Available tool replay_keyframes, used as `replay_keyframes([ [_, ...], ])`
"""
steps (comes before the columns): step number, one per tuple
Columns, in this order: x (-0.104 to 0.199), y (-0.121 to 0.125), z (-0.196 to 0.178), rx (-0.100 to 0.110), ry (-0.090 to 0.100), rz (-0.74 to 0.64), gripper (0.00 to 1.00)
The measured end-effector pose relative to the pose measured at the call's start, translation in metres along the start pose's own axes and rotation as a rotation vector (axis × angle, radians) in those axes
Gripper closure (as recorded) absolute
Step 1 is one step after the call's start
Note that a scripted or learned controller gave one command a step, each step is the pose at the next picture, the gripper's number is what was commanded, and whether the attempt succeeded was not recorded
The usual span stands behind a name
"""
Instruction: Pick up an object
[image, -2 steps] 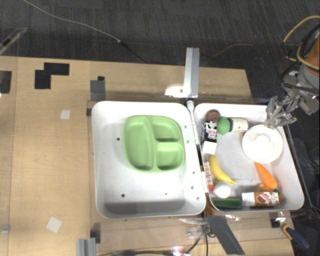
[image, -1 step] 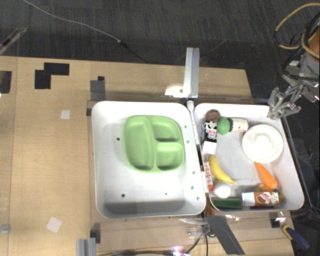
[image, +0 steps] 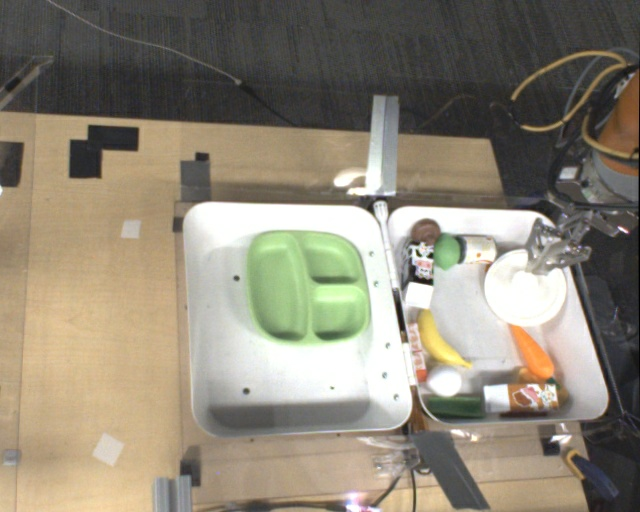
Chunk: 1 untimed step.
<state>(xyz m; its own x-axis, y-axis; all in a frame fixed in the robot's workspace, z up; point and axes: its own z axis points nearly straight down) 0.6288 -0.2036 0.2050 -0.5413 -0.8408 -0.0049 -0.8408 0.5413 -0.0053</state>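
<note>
Dark carpet is seen behind a wooden table (image: 90, 330) carrying two white bins. A green divided tray (image: 306, 286) lies in the left bin (image: 215, 400). The claw (image: 556, 245) is positioned over the right bin (image: 590, 385), above a white plate (image: 522, 295); whether it is open cannot be told. A banana (image: 440, 341), a carrot (image: 532, 352) and a sauce bottle (image: 522, 398) lie nearby.

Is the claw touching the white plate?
Cannot tell. In the camera view the claw overlaps the upper right rim of the white plate, but the slanted view shows neither contact nor a gap.
</note>
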Motion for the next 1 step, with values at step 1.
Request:
replay_keyframes([
  [1, -0.0222, -0.0363, -0.0312, 0.005, -0.001, -0.285, 1.00],
])
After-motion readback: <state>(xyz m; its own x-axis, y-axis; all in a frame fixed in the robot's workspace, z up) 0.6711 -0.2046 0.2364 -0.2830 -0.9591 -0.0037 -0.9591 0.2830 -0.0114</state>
